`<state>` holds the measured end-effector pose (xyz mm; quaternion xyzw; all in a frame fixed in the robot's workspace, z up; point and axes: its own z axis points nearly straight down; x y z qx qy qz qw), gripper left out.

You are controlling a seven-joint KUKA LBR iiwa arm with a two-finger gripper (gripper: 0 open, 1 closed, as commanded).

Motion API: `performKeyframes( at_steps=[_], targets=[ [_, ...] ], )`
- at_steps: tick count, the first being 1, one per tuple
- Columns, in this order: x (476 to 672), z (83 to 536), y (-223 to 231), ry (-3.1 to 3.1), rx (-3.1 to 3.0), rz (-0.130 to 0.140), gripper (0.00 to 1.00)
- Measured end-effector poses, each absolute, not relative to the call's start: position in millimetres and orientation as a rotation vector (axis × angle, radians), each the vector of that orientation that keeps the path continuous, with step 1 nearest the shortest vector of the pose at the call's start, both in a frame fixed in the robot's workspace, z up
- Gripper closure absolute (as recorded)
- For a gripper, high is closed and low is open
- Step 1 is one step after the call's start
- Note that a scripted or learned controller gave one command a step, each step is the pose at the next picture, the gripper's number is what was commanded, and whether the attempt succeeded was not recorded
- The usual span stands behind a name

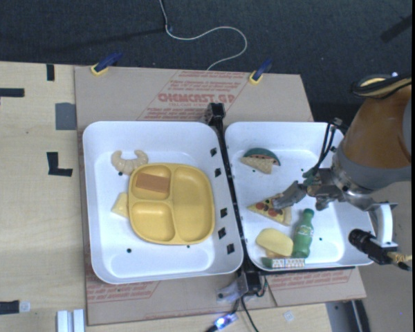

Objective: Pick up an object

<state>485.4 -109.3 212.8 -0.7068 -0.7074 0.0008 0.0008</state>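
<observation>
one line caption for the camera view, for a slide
Gripper low over a pizza slice in the right bin, beside a green bottle; a yellow tray sits in the left bin.

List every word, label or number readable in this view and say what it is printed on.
"CHEMGEAR GP", roughly, in red and upside down, on the cardboard sheet under the bins; uncertain.
Smaller red lines beneath it: too blurred.
Label on the green bottle: too small.
Strip at the right bin's front edge: unreadable.
</observation>
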Motion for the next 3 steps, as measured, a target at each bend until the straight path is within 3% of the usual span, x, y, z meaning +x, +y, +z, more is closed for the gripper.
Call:
performKeyframes(
  at_steps=[2,3],
  targets=[
    [468.5,109.5,-114.1,-2.218,-2.217,0.005,0.00],
    [467.8,83.1,-113.1,-2.221,-2.218,0.003,0.00]
  ],
)
